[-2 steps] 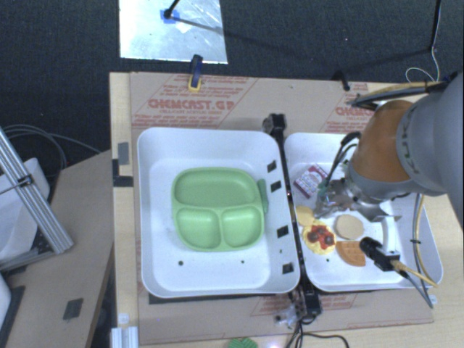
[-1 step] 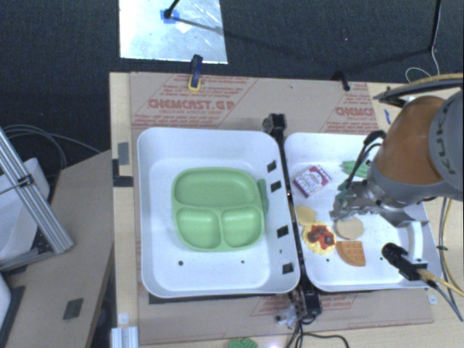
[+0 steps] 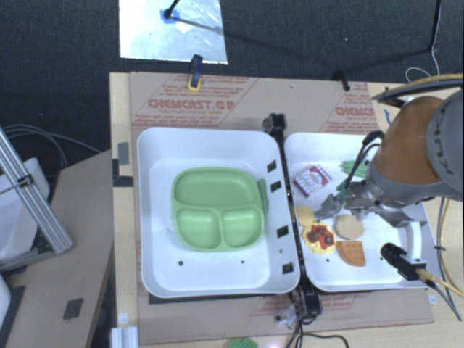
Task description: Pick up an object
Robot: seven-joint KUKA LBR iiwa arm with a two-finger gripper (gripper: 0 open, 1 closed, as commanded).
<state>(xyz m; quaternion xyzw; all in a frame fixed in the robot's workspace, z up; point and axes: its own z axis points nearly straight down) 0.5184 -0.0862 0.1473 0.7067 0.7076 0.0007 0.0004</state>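
The gripper hung low over the right bin, just beside the toy food; whether it was open or closed could not be told, and nothing showed in its hold. Near it lay a round tan cookie, a waffle piece, a pizza slice and a small red packet. The left bin held a green divided tray. The cookie looked light, stiff and smooth, probably best pinched across its edges.

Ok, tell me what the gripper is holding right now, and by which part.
It cannot be told. The gripper is low in the right bin among the toy foods, by the round biscuit, but no item shows in its grasp.
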